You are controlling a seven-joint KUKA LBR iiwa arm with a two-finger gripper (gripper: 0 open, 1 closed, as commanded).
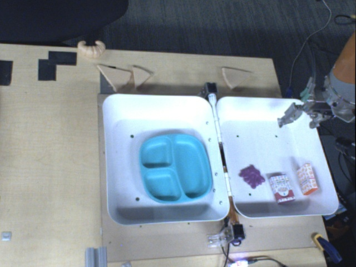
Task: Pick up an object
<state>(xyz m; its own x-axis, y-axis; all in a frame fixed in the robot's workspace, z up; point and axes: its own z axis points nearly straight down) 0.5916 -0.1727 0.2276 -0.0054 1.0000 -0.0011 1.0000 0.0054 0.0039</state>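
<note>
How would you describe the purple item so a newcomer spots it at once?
Look in the right-hand shallow white bin, along its near side. The small purple bunch of toy grapes lies leftmost of three items, beside a red-and-white carton. It alone is purple and lumpy, not boxy.

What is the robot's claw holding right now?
Nothing. The gripper hangs over the right bin's far corner, with no object between its open fingers.

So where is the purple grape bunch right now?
The purple grape bunch lies in the right bin, toward its near edge, just left of the small red carton.
</note>
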